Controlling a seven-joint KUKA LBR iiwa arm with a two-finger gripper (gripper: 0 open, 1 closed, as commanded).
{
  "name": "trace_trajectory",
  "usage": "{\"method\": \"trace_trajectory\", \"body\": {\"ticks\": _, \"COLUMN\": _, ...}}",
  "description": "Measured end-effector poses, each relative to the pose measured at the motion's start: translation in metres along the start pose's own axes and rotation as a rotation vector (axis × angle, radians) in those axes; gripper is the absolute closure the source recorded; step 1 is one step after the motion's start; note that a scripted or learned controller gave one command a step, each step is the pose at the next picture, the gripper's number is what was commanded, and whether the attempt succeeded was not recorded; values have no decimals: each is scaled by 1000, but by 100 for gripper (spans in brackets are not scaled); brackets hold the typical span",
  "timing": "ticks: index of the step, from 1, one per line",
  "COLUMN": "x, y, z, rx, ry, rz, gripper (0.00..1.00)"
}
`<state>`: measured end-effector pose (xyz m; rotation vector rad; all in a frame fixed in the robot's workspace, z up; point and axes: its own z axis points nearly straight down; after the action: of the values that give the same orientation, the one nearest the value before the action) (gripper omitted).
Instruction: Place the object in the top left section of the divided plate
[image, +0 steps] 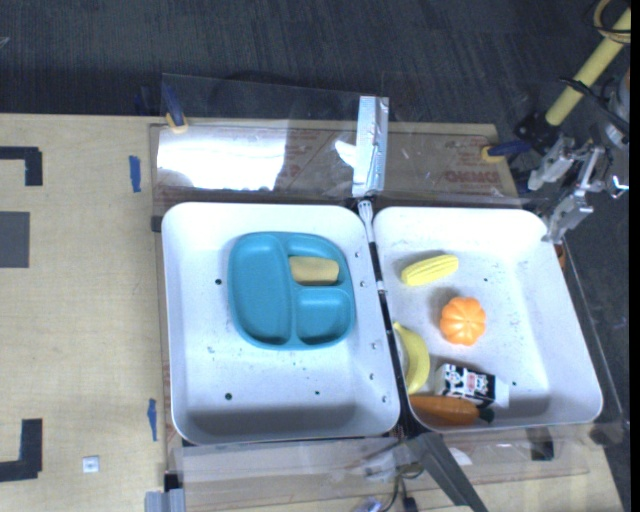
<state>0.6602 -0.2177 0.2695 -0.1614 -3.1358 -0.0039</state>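
- Plate first: a teal-blue divided plastic plate (290, 290) lies flat in the middle of the left shallow white bin (190, 330), with one long section on its 9 o'clock side and two smaller sections on its 3 o'clock side.
- Task object — a small yellow-tan oblong block, like a piece of toy bread (314, 270), rests inside the smaller section at the plate's 2 o'clock, lying flat within that compartment's rim.
- Right shallow white bin (540, 300) sits just beside the left one, their rims touching along the centre line.
- Inside the right bin: a yellow toy corn cob (430, 268) at about 11 o'clock, and a round orange toy pumpkin (463, 319) near the centre, apart from the cob.
- A yellow toy banana (415, 360) lies against the bin's 8 o'clock wall; just below it, at 6 o'clock, a small black-and-white printed carton (470, 384) sits touching an orange toy carrot (445, 409).
- Metal two-finger gripper (572, 195) hangs beyond the right bin's 1 o'clock corner, outside its rim — well apart from the plate and the block.
- Nothing is seen between its fingers; how far apart they stand I cannot tell at this size.
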Motion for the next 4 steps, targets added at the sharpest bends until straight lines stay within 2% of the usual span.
{"method": "trace_trajectory", "body": {"ticks": 1, "x": 1, "y": 30, "z": -11, "rx": 0, "ry": -2, "rz": -278, "gripper": 0}}
{"method": "trace_trajectory", "body": {"ticks": 2, "x": -9, "y": -5, "z": 9, "rx": 1, "ry": -6, "rz": -670, "gripper": 0}}
{"method": "trace_trajectory", "body": {"ticks": 3, "x": -7, "y": 21, "z": -8, "rx": 2, "ry": -8, "rz": -941, "gripper": 0}}
{"method": "trace_trajectory", "body": {"ticks": 4, "x": -7, "y": 10, "z": 9, "rx": -2, "ry": -2, "rz": -1210, "gripper": 0}}
